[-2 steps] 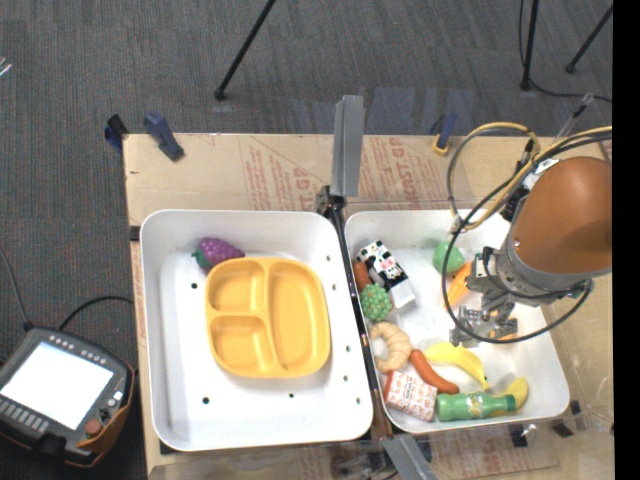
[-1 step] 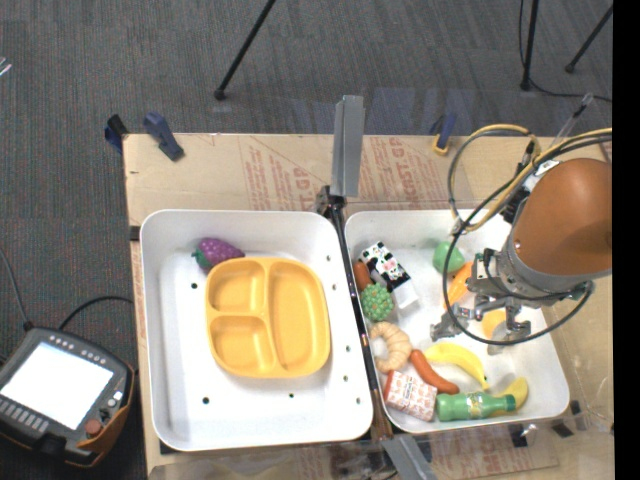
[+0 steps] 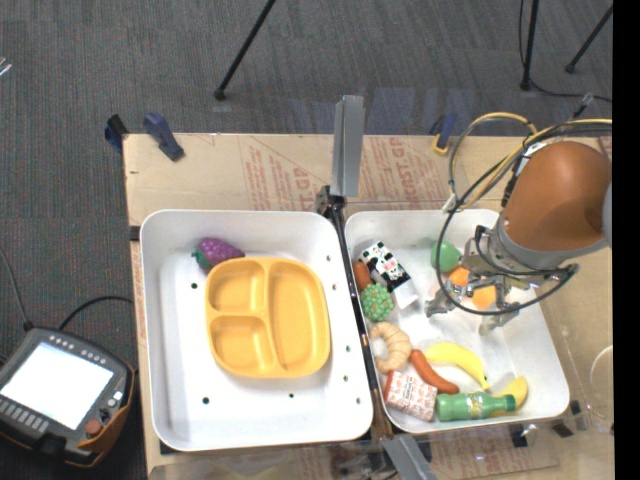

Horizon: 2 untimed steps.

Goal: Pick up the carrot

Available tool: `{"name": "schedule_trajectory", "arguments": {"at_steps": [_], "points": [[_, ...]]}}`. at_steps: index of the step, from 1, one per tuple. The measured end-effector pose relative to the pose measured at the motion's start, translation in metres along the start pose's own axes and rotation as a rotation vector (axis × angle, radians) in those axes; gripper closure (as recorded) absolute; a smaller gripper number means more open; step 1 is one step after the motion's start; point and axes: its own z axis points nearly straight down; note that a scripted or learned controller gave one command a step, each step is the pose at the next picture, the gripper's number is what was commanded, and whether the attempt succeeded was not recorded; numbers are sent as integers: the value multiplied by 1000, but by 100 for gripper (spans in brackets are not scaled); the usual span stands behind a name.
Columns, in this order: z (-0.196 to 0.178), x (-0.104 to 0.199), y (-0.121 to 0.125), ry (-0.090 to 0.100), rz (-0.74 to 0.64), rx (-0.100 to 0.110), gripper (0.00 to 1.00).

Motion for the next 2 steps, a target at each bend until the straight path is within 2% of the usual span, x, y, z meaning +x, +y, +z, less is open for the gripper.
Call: {"name": "schedule_trajectory", "arguments": {"at_steps": [1,2], "points": [[-2,-13,-2,0,149,3,0],[-12,-16,-2,-4,147,5,100]]}}
